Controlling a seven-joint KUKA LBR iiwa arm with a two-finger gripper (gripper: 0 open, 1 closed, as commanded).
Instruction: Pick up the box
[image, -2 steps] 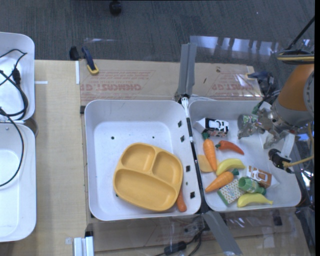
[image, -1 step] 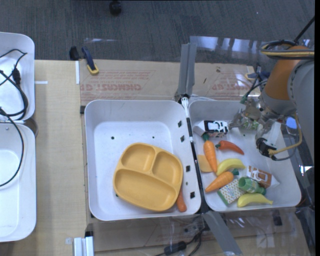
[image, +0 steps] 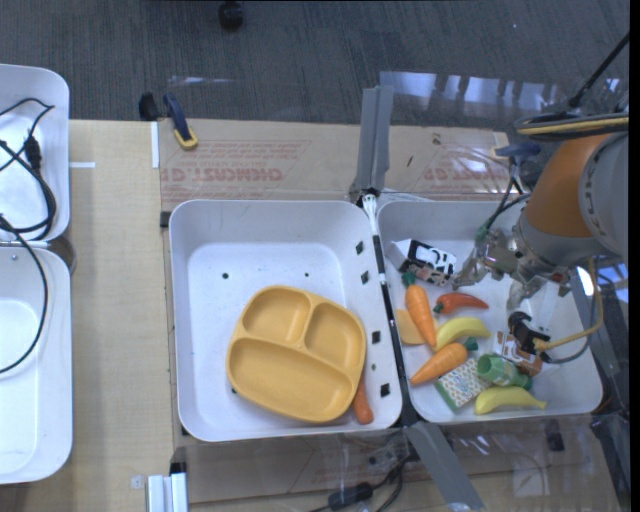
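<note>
we see the box (image: 460, 383) lying flat at the front of the right bin (image: 590, 395), between a carrot (image: 438, 363) and a banana (image: 510, 401), apart from the gripper (image: 503, 278) (open or closed, we cannot tell).

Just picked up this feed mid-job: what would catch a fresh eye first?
A big yellow tray takes up much of the left bin, with a stray carrot at its lower right edge. The right bin is crowded with carrots, bananas, a red pepper and the small box near the front wall. The gripper hangs over that bin's back half.
</note>
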